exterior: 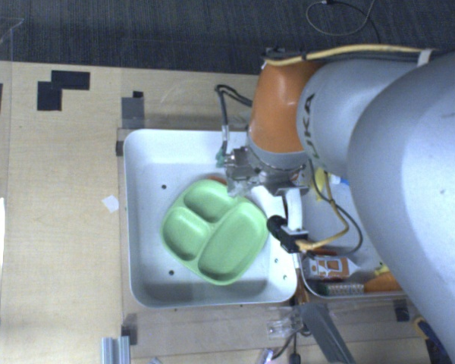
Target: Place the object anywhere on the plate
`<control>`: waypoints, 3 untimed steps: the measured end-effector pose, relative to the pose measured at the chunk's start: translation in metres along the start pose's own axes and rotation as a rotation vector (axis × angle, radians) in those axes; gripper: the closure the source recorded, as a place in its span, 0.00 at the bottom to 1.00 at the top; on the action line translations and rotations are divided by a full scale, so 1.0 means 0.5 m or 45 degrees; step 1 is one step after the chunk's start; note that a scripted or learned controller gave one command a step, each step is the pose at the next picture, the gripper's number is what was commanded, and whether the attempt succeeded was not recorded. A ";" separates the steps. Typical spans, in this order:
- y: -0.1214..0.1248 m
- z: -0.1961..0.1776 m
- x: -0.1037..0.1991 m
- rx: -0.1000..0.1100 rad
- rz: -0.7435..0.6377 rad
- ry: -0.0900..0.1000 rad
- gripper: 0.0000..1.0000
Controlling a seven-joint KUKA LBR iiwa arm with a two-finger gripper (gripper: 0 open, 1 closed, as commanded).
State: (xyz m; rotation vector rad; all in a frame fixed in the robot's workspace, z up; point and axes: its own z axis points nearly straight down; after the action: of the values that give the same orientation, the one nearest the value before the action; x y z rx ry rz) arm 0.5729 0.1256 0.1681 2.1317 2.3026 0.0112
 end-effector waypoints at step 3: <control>-0.114 -0.035 -0.128 0.007 0.108 -0.002 1.00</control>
State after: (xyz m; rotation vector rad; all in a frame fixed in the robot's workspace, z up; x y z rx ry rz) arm 0.5210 0.0574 0.1848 2.2296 2.2122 0.0038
